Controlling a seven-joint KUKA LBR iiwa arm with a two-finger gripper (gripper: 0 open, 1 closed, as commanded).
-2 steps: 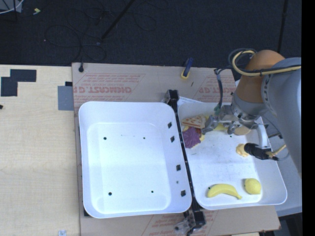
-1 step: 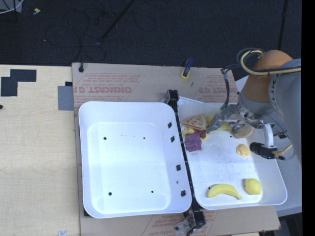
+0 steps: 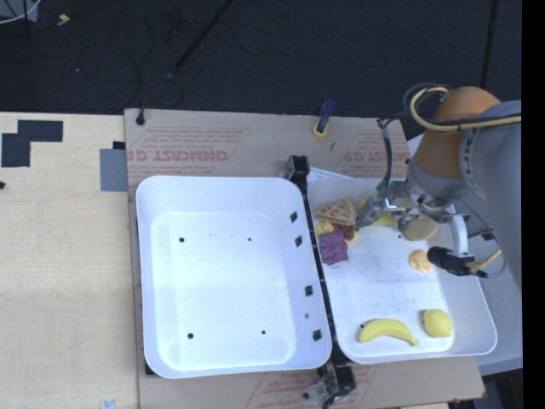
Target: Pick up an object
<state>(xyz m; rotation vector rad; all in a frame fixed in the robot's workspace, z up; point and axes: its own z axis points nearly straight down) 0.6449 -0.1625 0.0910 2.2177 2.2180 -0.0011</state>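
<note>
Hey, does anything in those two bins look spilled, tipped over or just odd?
Nothing stands out. The banana, lemon, purple piece and sandwich wedge all lie inside the right bin, none spilled over its rim.

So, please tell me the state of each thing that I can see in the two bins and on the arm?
left bin: lying flat, four small dark marks on its floor.
right bin: holds toy food.
banana: lying on its side near the front edge.
lemon: resting beside the banana, apart from it.
purple piece: crumpled, against the left wall.
sandwich wedge: lying flat by the far corner.
pincer: low over the far end; grip unclear.
</note>
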